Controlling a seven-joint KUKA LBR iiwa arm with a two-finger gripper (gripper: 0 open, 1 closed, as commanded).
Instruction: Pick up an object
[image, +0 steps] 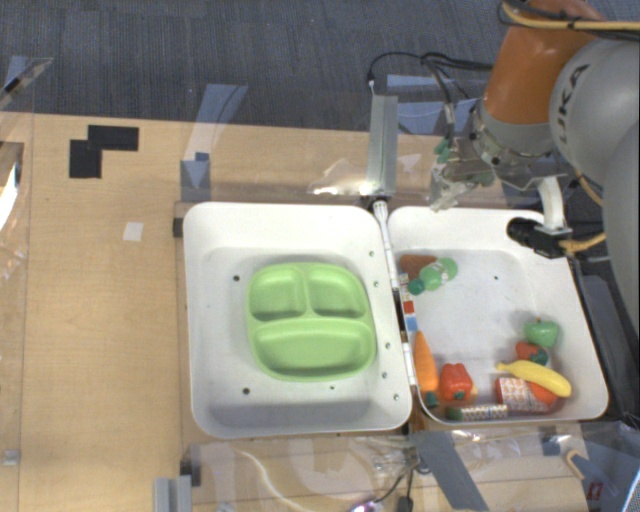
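Your pincer (452, 172) hangs at the upper right of the frame above the right bin's (490, 268) far rim, too blurred to tell whether it is released or clenched, while a yellow banana (537, 376) lies among toys in that bin's lower right corner.

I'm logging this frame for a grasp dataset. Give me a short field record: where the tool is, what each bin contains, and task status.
tool: above the right bin's far edge, nothing visibly between its fingers
left bin: green divided plate
right bin: carrot, banana, green pepper, other small toy foods along the near side
task status: nothing picked up yet
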